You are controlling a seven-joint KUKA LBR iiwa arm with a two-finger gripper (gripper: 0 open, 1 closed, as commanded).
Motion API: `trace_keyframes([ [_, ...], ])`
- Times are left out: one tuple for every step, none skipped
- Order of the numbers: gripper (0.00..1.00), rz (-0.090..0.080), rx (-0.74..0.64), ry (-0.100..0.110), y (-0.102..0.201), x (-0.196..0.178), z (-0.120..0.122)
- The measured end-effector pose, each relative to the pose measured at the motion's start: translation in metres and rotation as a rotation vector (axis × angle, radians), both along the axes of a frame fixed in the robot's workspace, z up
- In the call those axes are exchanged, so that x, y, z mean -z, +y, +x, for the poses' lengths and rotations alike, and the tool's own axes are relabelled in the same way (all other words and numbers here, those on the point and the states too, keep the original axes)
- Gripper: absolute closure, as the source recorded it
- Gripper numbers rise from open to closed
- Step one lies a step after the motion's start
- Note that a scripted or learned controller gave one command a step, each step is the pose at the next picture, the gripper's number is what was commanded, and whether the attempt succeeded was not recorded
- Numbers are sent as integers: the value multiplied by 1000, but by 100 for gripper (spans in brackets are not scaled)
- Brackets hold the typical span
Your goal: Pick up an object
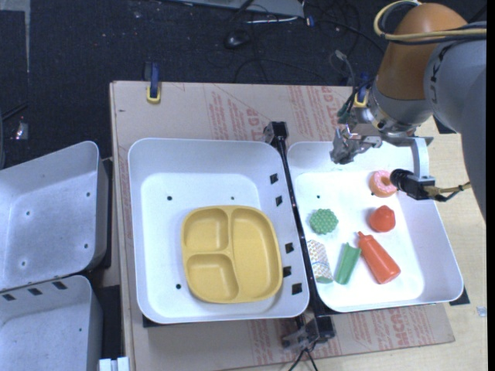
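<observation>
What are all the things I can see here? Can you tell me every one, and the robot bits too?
bins: two, white, side by side on the bench
divided plate: one, yellow, in the left bin
donut: one, pink, upper part of the right bin
round toy: one, red, below the donut
bottle: one, orange-red, lying in the right bin's lower part
long green toy: one, green, lying left of the bottle
bumpy ball: one, green, left part of the right bin
patterned toy: one, pale, by the right bin's left wall
clamp: one, blue and yellow, bench's far edge
arm: one, grey with orange band, from the right
end effector: one, dark, above the right bin's far edge
</observation>
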State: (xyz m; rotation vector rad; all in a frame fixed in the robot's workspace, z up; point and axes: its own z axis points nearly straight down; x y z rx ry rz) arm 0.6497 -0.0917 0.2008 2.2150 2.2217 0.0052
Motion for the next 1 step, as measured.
trace_keyframes([
  [100, 0, 1, 0, -2, -45, -4],
])
